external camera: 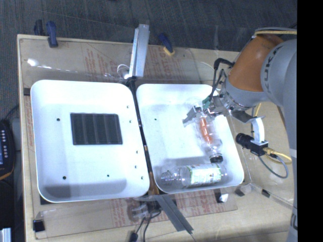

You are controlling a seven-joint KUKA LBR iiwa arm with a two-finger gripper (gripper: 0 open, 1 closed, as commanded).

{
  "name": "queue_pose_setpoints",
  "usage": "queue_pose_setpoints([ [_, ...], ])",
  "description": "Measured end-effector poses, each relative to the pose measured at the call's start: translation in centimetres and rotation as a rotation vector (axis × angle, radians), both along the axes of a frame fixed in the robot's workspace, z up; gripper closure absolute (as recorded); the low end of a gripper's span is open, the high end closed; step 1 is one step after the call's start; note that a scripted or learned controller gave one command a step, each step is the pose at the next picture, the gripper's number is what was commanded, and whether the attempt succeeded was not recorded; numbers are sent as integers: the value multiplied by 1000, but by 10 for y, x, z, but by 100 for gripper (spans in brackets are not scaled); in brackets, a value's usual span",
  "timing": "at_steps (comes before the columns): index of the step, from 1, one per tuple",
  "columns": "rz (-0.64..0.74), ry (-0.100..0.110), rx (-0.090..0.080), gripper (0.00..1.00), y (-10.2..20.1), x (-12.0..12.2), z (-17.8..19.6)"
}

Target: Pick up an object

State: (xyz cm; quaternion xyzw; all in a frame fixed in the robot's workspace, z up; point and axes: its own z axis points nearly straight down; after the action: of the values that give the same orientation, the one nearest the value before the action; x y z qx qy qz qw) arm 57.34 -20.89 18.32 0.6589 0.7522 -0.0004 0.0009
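Two clear bottles lie in the right bin; the gripper, apparently clasping the orange-tinted bottle near that bin's far wall, should rise slowly, squarely.

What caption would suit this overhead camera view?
Robot gripper lowered over a clear bottle in the right bin; second bottle nearby.

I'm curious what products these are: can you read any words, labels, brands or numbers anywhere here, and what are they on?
None can be read.
Bench liner: faint red print, too blurred to read.
Bottle lying at the near wall of the right bin: pale label, print too small to read.
Clear bottle with orange inside, below the end effector: no readable label.
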Motion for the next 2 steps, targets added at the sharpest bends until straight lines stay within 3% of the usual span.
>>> queue_pose_setpoints([
  [1, 96, -1, 0, 0, 1, 20, -14],
  [2, 210, 5, 3, 0, 4, 39, -92],
])
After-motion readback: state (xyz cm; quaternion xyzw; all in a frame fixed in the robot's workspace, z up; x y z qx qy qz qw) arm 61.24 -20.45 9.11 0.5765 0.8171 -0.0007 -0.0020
